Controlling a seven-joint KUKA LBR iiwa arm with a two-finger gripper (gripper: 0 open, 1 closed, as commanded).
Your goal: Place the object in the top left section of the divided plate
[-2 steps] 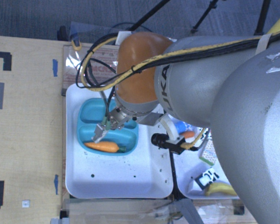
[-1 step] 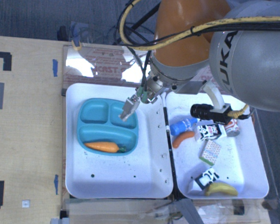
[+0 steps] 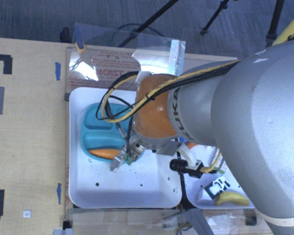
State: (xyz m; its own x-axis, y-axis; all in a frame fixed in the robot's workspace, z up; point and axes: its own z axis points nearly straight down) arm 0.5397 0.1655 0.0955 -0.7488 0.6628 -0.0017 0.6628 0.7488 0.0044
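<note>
Although the carrot (image 3: 105, 153) lies in the near section of the blue divided plate (image 3: 98, 120), the top left section looks bare, so I'd say the job is unfinished. The hand (image 3: 120, 160) hovers beside the carrot; I cannot tell its state. White bin (image 3: 132, 190), wooden tabletop (image 3: 24, 142), dark carpet behind.

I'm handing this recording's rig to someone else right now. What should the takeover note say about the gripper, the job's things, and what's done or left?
Gripper: low over the left bin, at the lower right edge of the blue divided plate; what it holds, if anything, I cannot tell.
Orange carrot: lying in the plate's lower section, right beside the gripper.
Banana: in the right bin.
Done: nothing visible in the top left section.
Left: get the object into that section.
</note>
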